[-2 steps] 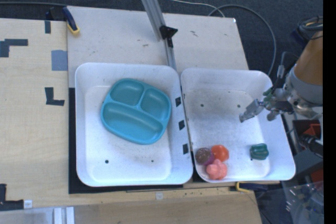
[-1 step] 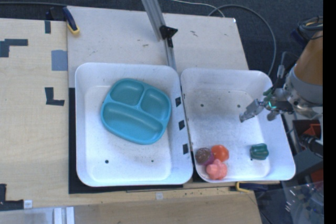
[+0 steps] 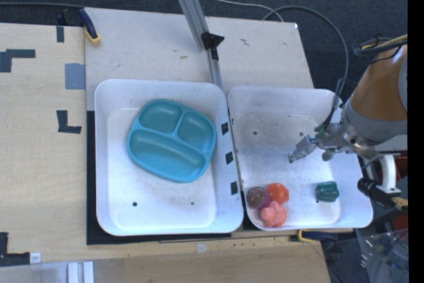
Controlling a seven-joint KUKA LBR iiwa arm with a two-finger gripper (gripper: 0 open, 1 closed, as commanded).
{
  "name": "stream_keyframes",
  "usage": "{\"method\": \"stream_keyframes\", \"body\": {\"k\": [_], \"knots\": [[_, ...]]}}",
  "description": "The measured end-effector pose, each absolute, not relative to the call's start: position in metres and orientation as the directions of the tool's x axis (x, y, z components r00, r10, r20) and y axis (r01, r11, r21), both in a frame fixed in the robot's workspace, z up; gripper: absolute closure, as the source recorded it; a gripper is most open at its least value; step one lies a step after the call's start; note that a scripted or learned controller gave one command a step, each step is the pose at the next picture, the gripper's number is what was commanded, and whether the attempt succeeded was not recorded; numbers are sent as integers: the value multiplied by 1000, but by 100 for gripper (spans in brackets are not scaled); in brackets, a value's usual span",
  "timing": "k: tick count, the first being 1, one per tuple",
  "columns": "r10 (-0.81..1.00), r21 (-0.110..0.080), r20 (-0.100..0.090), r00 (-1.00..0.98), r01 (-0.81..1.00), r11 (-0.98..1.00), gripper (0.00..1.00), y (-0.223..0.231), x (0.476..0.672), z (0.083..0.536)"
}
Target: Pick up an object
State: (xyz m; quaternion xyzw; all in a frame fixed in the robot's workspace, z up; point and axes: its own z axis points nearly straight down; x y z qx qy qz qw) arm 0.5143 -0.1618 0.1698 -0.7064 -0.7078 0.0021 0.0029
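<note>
Over the right bin [image 3: 291,106] we see the gripper [image 3: 301,150], its jaws spread and holding nothing. Near the front wall lie a purple ball [image 3: 256,195], an orange ball [image 3: 278,193] and a pink toy [image 3: 273,214], with a green object [image 3: 326,191] just right. On the bench [image 3: 40,142], the left bin [image 3: 106,142] holds a blue divided plate [image 3: 172,140]; the green object's shape stays unclear
</note>
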Motion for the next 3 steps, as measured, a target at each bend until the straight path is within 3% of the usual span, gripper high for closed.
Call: {"method": "stream_keyframes", "body": {"k": [1,2,3], "knots": [[1000,-9,2,-1,1000,1,0,-157,509,106],[1000,-1,-1,-1,1000,1,0,-157,509,89],[1000,-2,0,-2,1000,2,100,-157,509,99]]}}
